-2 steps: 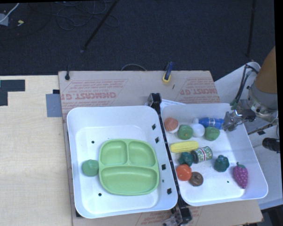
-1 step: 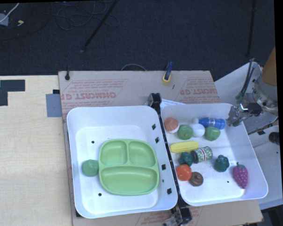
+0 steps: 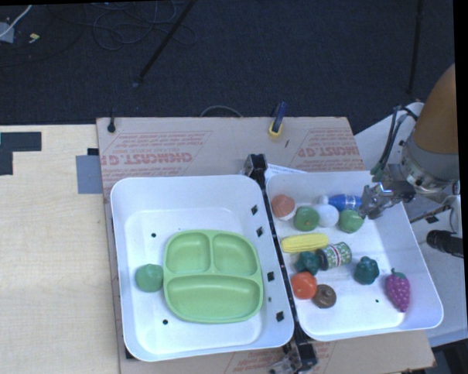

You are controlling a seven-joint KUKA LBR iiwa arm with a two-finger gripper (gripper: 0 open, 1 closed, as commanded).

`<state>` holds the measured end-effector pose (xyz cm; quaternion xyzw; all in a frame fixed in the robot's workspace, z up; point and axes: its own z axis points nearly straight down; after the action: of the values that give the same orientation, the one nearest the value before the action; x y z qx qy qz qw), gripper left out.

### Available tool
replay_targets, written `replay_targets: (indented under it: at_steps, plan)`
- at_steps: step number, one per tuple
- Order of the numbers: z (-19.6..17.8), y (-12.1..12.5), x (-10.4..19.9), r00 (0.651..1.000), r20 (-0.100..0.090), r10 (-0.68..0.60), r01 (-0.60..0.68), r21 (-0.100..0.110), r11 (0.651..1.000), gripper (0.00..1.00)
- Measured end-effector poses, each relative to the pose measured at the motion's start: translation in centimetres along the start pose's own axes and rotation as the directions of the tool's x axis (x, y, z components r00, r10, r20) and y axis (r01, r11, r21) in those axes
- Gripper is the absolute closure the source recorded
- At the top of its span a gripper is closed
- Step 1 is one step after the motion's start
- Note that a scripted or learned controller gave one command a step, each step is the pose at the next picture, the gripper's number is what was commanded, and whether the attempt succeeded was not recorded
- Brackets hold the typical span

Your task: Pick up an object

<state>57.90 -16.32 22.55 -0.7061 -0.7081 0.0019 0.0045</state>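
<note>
A: What sits nearest in the right bin (image 3: 425, 310)?
B: Purple grapes (image 3: 398, 289) at five o'clock, corn (image 3: 304, 243) at centre.
A: Farther back?
B: The claw (image 3: 372, 203) hangs at two o'clock, just beside a green ball (image 3: 351, 221); its spread cannot be told.

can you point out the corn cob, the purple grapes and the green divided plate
corn cob (image 3: 304, 242), camera view, middle of the yellow cob
purple grapes (image 3: 398, 289), camera view, centre of the bunch
green divided plate (image 3: 213, 292), camera view, floor of the large lower compartment
</note>
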Motion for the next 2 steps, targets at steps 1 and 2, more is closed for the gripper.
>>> replay_targets:
  at_steps: [1, 2]
  plan:
    - [1.0, -1.8, 4.8, 1.0, 0.0, 0.0, 0.0, 0.002, 1.0, 1.0]
    - [1.2, -2.9, 10.9, 1.0, 0.001, -0.002, 0.002, 0.002, 1.0, 1.0]
